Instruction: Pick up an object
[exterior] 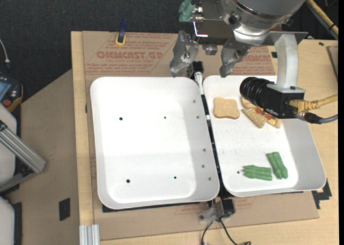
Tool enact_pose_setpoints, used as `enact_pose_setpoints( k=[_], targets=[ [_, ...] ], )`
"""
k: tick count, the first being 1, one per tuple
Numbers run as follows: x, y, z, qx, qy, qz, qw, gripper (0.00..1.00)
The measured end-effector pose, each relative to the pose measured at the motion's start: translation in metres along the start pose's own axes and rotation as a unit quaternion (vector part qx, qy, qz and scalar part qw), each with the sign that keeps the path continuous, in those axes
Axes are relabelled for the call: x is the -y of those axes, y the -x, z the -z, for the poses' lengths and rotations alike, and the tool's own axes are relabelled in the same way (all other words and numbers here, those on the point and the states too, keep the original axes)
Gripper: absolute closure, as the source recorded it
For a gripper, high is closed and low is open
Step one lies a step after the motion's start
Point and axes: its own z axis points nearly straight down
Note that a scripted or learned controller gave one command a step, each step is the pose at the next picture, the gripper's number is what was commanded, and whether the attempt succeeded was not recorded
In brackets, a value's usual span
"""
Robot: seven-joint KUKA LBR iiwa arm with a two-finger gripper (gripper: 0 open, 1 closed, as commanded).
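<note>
The gripper [206, 62] is held wide apart, with nothing in it, above the bins' far edge. A slice of toy bread [226, 108] lies in the right bin [306, 150]. It is judged light and stiff, best pinched across its flat sides.

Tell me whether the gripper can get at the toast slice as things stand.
Probably yes: the toast slice lies flat and uncovered in the right bin, just below the open gripper, though the black camera unit crowds its right side.

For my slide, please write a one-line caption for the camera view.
The gripper hangs open above the bins' far edge; bread slice and green beans lie in the right bin.
</note>
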Motion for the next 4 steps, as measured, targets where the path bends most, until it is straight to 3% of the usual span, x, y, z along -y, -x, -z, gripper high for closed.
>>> enact_pose_setpoints(
  k=[1, 2, 3, 4],
  targets=[
    [-0.001, -0.039, 0.0, 0.0, 0.002, -0.001, 1.0, 0.0],
    [-0.002, -0.038, 0.011, -0.001, 0.004, -0.002, 1.0, 1.0],
    [-0.001, -0.046, -0.019, 0.002, -0.002, -0.002, 1.0, 1.0],
    [-0.001, -0.046, -0.007, 0.0, 0.0, -0.002, 1.0, 1.0]
  ],
)
